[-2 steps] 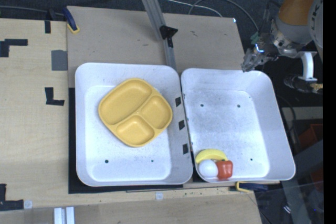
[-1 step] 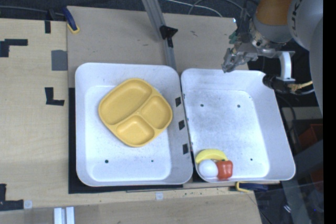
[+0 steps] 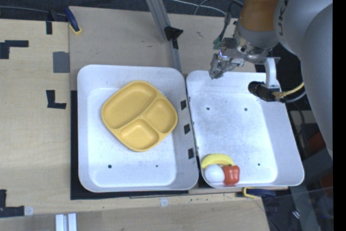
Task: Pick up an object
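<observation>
The claw [image 3: 218, 71] hangs at the right bin's [image 3: 281, 132] far left corner, its opening impossible to judge, while the yellow divided plate [image 3: 139, 115] left of that bin looks light, stiff, slick — best pinched at its raised rim.

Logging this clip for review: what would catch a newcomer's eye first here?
The yellow divided plate lying in the left bin stands out most. Next, a small cluster of yellow, white and red items at the right bin's near edge. The gripper hangs over that bin's far left corner.
</observation>
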You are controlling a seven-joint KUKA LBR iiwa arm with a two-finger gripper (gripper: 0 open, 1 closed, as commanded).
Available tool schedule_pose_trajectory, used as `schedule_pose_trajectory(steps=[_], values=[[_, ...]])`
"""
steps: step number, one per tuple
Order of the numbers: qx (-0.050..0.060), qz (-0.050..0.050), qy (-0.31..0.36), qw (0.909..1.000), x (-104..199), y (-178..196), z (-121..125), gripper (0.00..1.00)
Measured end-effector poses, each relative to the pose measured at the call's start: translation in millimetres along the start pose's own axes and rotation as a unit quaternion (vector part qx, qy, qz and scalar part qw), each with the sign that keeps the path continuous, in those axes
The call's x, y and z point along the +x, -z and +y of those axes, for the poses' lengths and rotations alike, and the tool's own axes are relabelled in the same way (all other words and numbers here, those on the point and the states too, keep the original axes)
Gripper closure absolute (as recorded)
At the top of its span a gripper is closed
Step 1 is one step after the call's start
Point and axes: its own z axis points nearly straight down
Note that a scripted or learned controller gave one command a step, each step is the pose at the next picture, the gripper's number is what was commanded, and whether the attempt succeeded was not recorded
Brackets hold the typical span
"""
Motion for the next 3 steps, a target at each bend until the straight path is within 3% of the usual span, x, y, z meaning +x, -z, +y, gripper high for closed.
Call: schedule_pose_trajectory(steps=[3], values=[[-0.001,0.0,0.0,1.0,160,1,-16,1.0]])
